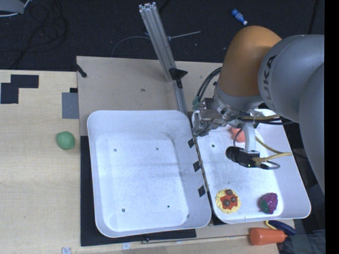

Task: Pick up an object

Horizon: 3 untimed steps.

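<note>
In the right white bin (290, 174): a salmon-pink lump (238, 134) half hidden under the wrist, and a round yellow toy pizza with red toppings (228, 200) and a purple grape cluster (269, 202) near the front edge. The tool (203, 121) sits over that bin's rear left corner, at the divide with the left white bin (137, 163); released or clenched, cannot tell. The grey arm casing (288, 73) bears dark lettering, "KUKA"; a green ball (65, 140) and an orange carrot-shaped piece (266, 236) lie on the worktop (32, 194) outside the bins.

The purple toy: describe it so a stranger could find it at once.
Take the white bin on the view's right. In its near right corner sits the purple toy, lumpy like a grape bunch. The yellow disc beside it is flat with red spots.
</note>
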Each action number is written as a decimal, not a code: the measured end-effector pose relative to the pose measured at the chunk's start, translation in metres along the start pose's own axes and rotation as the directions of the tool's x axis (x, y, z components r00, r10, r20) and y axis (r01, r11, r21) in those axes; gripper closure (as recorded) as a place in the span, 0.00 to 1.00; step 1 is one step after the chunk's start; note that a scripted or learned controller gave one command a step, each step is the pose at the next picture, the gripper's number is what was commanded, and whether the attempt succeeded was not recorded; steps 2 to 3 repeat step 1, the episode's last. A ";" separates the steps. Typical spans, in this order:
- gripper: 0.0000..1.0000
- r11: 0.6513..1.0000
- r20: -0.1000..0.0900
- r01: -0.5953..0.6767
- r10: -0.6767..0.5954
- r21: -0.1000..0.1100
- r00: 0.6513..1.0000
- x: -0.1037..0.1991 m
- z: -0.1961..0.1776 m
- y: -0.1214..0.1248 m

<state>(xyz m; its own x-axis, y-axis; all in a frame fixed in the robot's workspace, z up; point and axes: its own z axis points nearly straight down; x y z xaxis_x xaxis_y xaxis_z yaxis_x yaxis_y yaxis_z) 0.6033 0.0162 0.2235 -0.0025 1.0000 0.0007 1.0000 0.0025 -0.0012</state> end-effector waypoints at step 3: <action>1.00 1.000 -0.001 0.000 0.000 -0.002 1.000 0.048 -0.014 -0.018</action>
